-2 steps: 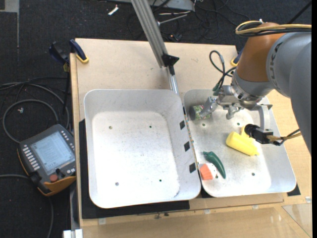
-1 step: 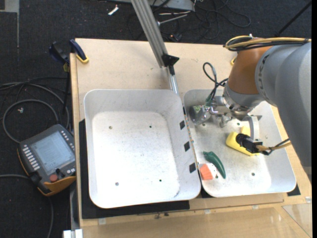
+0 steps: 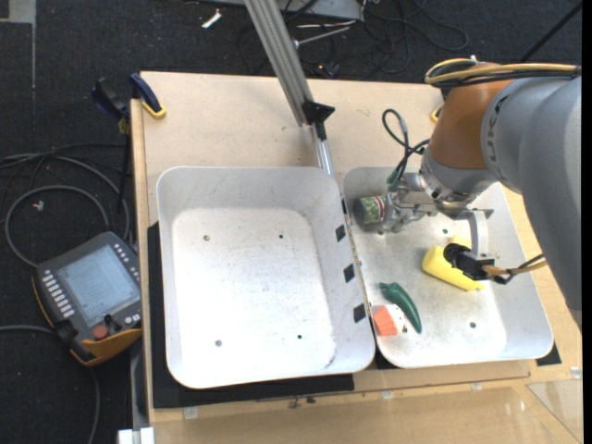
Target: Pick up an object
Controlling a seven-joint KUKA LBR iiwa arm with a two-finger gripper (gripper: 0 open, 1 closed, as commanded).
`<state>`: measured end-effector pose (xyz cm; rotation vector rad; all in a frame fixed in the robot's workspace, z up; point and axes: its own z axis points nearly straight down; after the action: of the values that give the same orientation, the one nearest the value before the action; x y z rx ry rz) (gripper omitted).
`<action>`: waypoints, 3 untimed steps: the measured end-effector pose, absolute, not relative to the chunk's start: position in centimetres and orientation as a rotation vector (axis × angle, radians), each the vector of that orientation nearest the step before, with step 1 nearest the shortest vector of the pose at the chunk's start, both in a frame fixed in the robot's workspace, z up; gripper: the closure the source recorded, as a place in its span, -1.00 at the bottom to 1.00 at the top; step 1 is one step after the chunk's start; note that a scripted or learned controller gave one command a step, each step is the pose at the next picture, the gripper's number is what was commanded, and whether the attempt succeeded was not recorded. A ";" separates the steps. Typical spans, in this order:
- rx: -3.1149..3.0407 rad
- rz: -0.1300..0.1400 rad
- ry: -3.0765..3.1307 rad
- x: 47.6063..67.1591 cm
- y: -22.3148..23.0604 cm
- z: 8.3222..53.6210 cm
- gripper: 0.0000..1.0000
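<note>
My claw [image 3: 396, 213] is low in the right bin [image 3: 518, 336], upper middle of the frame, right beside a small green can [image 3: 372, 209] lying there so I can grab it. I cannot tell how my claw is set.

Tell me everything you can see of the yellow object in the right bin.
The yellow object is a chunky, rounded, plastic-looking piece with a black part at its right end. It lies on its side on the floor of the right bin, angled down toward the right, below the gripper and apart from it. A thin tan cable passes by its black end; contact is unclear.
</note>
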<state>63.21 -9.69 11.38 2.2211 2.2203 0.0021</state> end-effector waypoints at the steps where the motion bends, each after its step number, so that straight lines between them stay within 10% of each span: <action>1: 2.219 0.005 2.216 62.5 -10.1 16.3 1.00; 3: 2.217 0.003 2.221 62.3 -10.6 24.4 1.00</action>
<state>62.27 -10.60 24.42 2.2173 2.2215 0.0032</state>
